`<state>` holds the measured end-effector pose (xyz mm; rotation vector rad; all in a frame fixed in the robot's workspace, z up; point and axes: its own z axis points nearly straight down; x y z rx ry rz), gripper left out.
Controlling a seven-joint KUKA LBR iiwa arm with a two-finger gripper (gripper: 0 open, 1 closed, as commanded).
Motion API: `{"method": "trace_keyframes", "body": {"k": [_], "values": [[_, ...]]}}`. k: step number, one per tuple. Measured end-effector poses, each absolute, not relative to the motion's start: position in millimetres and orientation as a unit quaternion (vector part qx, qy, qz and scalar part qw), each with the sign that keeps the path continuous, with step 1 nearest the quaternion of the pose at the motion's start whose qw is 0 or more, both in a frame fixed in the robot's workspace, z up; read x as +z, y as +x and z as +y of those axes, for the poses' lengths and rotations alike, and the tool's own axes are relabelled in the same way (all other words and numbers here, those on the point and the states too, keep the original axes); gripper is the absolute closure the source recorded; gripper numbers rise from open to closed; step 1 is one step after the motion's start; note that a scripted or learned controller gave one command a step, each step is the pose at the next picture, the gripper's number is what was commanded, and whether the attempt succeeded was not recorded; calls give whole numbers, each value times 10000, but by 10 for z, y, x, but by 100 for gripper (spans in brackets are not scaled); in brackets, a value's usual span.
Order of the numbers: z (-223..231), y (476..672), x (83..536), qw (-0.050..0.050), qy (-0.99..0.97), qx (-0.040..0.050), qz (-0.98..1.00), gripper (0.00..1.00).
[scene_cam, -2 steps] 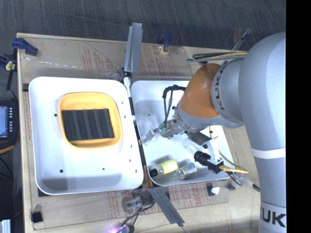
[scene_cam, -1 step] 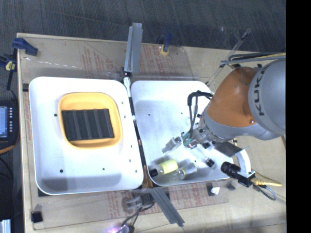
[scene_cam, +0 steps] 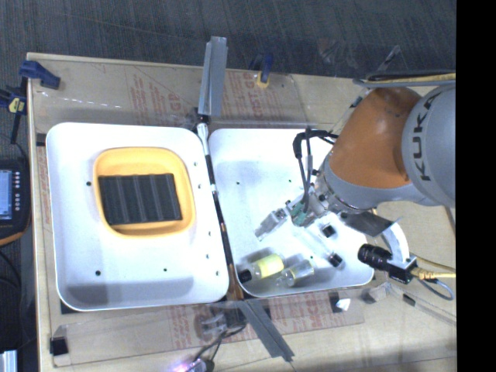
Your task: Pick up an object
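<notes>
A small clear bottle with a yellow part (scene_cam: 270,266) lies near the front wall of the right bin (scene_cam: 240,169), a second clear item (scene_cam: 298,270) just beside it. The gripper (scene_cam: 273,222) hangs above, nothing between its fingers; whether they are apart I cannot tell. The step looks like the approach: next, descend over the bottle. The left bin (scene_cam: 70,208) holds an orange tray with a dark grille (scene_cam: 141,192).

Two white bins (scene_cam: 77,285) (scene_cam: 248,153), one yellow tray (scene_cam: 142,190), one yellow-capped bottle (scene_cam: 267,266), perhaps one clear bottle (scene_cam: 297,271).
</notes>
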<state>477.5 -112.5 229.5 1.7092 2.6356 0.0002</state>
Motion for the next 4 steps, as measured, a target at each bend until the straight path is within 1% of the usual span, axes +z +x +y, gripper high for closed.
{"method": "trace_keyframes", "body": {"k": [1,2,3,4], "values": [[-955,4776,2477,7,5285,0,8489,0],[-730,5322,1912,-15,4804,-9,8771,0],[129,5540,1919,4,3956,-1,9184,0],[125,5545,2016,5,3941,-5,9191,100]]}}
